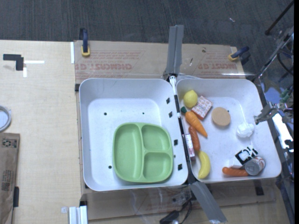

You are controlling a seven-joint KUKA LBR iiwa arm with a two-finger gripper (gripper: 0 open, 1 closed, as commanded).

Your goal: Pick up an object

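Note:
The right bin (pixel 261 97) holds several small objects. A yellow lemon (pixel 190 98) lies at its back left, next to a red and white packet (pixel 202 107). An orange carrot (pixel 195 122) and a reddish sausage-shaped piece (pixel 194 139) lie along the left wall, with a banana (pixel 203 164) in front of them. A tan round disc (pixel 221 117) sits near the middle. A white crumpled piece (pixel 244 130) lies to its right. At the front right are a black and white item (pixel 245 154), a grey can (pixel 255 166) and an orange stick-shaped piece (pixel 234 171).
The left bin (pixel 93 125) holds a green divided plate (pixel 143 152). A grey post (pixel 175 50) stands behind the seam between the bins. Clamps (pixel 84 48) sit on the cardboard at the back. Metal framework (pixel 275 118) crowds the right bin's right edge.

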